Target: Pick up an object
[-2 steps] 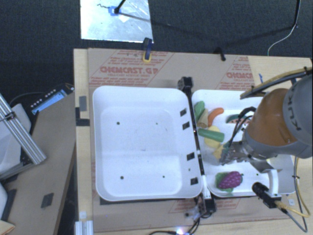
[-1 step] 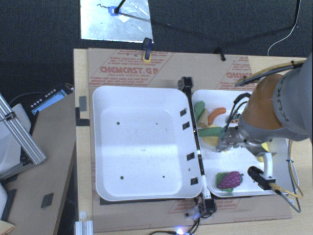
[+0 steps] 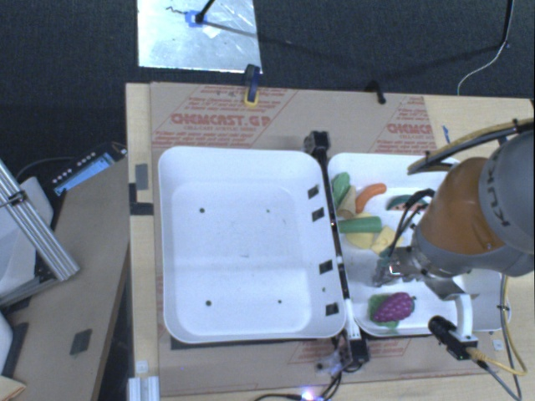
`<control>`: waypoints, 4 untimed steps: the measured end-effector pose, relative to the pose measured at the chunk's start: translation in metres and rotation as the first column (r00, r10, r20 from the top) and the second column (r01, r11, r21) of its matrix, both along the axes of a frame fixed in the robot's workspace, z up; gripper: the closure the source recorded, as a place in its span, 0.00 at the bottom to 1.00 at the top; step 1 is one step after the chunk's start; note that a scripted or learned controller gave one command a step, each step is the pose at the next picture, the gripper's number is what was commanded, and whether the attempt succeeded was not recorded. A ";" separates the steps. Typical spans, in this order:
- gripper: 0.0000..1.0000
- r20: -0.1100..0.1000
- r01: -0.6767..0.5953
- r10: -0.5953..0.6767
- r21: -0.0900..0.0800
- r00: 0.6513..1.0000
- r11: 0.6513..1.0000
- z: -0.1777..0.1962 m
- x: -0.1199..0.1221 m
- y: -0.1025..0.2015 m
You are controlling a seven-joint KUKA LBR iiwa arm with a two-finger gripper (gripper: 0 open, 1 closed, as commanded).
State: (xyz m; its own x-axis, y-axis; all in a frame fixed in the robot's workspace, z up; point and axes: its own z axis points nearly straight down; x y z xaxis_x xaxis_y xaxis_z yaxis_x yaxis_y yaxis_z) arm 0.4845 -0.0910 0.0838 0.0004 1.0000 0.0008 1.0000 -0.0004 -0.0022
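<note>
My arm [image 3: 468, 215] reaches in from the right of the frame and hangs over the right bin [image 3: 351, 164], because that is where all the pickable things lie; the left bin [image 3: 242, 241] at frame centre offers me nothing. My tool [image 3: 391, 267] sits low in the right bin, just above the purple grapes [image 3: 392, 307] at the lower right, and below the cluster of green pieces [image 3: 358, 223], a yellow piece [image 3: 368, 241] and the orange carrot [image 3: 370, 194]. Whether it is spread or pressed together I cannot tell; the wrist hides it, and nothing shows held. I judge the grapes or the yellow piece the likeliest target, being nearest.
</note>
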 end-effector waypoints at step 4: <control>1.00 0.013 -0.016 0.016 0.003 1.000 1.000 0.107 0.034 0.112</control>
State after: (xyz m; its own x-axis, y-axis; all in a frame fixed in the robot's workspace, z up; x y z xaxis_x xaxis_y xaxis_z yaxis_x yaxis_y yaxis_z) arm 0.5182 0.0214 0.1904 -0.0154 0.9999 0.0041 0.9998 0.0153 0.0112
